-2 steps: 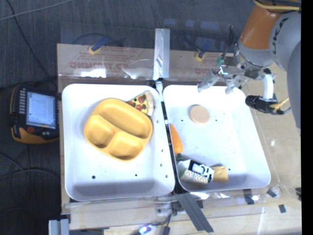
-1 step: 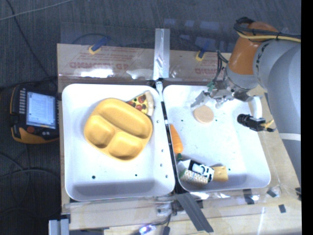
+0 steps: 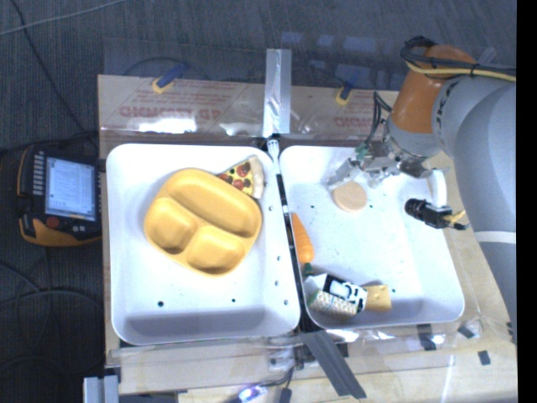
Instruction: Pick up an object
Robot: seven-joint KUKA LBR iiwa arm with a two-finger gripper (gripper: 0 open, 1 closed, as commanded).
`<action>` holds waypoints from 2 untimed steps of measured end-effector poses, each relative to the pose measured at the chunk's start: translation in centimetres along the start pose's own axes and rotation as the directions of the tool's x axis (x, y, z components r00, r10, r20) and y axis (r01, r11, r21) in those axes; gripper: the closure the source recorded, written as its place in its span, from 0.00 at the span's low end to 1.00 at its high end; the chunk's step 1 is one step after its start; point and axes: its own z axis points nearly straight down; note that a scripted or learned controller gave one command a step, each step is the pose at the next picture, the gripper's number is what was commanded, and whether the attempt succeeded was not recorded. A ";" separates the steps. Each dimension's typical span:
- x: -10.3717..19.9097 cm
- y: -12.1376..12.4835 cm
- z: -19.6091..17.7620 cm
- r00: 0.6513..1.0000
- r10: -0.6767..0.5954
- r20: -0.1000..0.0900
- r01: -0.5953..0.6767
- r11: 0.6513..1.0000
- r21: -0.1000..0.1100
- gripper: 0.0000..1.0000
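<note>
Camera view, gripper (image 3: 352, 175) hovering just above tan disc (image 3: 350, 196) in right bin (image 3: 419, 250), jaw state unclear, carrot (image 3: 301, 237) lying near divider

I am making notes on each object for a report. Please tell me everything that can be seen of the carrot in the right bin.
The carrot is orange, long and narrow, with a smooth, toy-like surface. It lies flat in the right bin, close along the left wall, its length running from the far side toward the near side. Its near end looks dark green, like a stem. It lies apart from the round tan disc and from the gripper, which is above the bin's far part.
</note>
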 end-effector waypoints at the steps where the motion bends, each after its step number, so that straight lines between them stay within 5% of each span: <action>1: 0.1 0.1 -1.0 1.000 -0.002 0.002 0.002 1.000 -0.001 1.00; 2: 0.1 0.1 -1.0 1.000 -0.002 0.002 0.002 1.000 -0.001 0.00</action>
